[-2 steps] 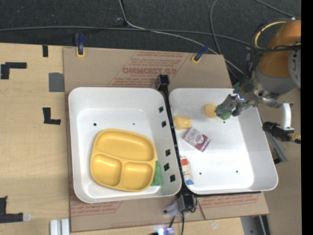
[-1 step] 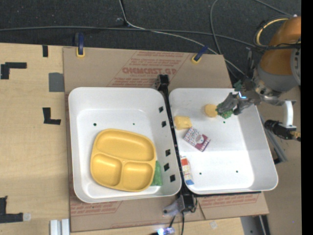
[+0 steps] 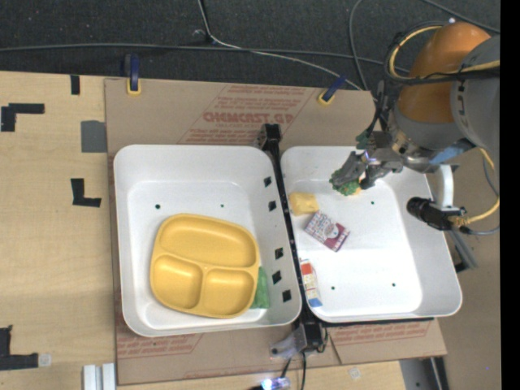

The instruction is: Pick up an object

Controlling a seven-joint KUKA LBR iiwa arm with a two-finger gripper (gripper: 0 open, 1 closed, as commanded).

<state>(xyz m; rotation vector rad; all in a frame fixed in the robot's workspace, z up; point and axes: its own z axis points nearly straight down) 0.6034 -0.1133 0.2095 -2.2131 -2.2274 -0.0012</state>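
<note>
Claw (image 3: 354, 177) gripping green object (image 3: 350, 188), above right bin (image 3: 422, 299).

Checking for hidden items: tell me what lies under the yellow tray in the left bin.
A green object pokes out from beneath the yellow tray's right edge, against the left bin's wall. The tray covers the rest, so it can't be identified.

Cardboard sheet (image 3: 244, 112) — red print, perhaps "CHEMCAST GP", too blurred.
</note>
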